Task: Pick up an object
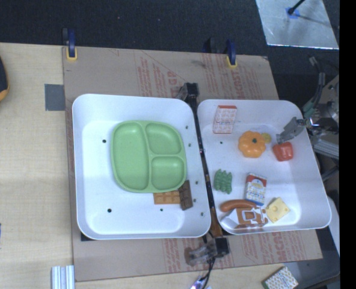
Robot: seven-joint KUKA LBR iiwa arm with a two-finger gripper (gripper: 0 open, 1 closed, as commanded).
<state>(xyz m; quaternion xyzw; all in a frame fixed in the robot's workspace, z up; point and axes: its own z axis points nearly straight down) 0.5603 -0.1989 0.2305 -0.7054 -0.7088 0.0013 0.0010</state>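
On the bench, the left bin [82, 179] holds a green divided plate [148, 156] near its middle; just below the plate's lower right corner lie an orange block [166, 198] and a brown block [186, 195], side by side and touching. The right bin [310, 215] holds the loose things to pick from; a small red-and-white box [225, 119] lies near its upper left, a green toy [223, 181] by its left wall, a sausage [237, 206] low down above a brown pretzel-like piece [250, 218]; a small carton [256, 189] lies in the middle, an orange pumpkin [252, 144] above it, and a yellow cheese wedge [277, 210] toward the lower right; a red piece [283, 152] lies near the right wall. The gripper [291, 130] reaches in over the upper right of this bin, its tip just above the red piece; whether it is open or closed cannot be told, and nothing is seen in its grasp.
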